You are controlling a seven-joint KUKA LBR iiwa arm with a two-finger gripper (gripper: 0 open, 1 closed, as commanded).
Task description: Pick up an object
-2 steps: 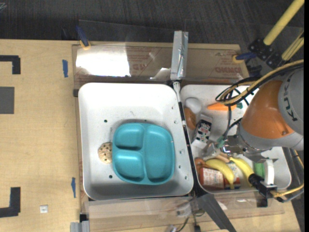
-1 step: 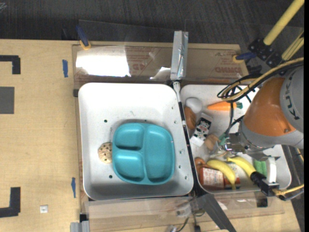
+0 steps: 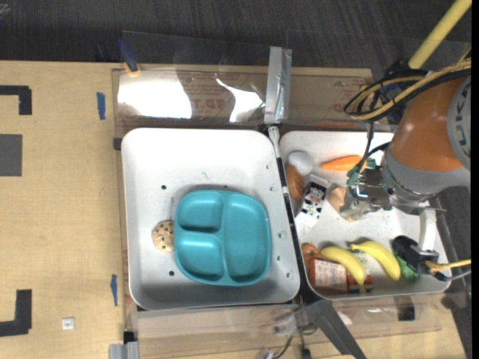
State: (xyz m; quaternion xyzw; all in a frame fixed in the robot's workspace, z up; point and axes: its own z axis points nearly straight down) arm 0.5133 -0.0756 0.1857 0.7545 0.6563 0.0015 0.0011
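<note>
Jaws at the end of our grey and orange arm (image 3: 430,144) are hanging low over the middle of the right shallow white bin (image 3: 426,290); we cannot tell their state. Two yellow bananas (image 3: 367,260) are lying along that bin's near edge, beside a red-labelled packet (image 3: 329,274), and an orange carrot (image 3: 343,163) is lying near its far edge. A teal divided plastic plate (image 3: 223,235) is sitting in the left white bin (image 3: 194,152), with a speckled cookie (image 3: 162,235) touching its left side.

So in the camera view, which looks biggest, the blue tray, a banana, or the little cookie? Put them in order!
Largest to smallest, as they look:
1. blue tray, by far
2. banana
3. cookie, beside the tray

All lie at bin level, so nearness hardly skews this.
</note>
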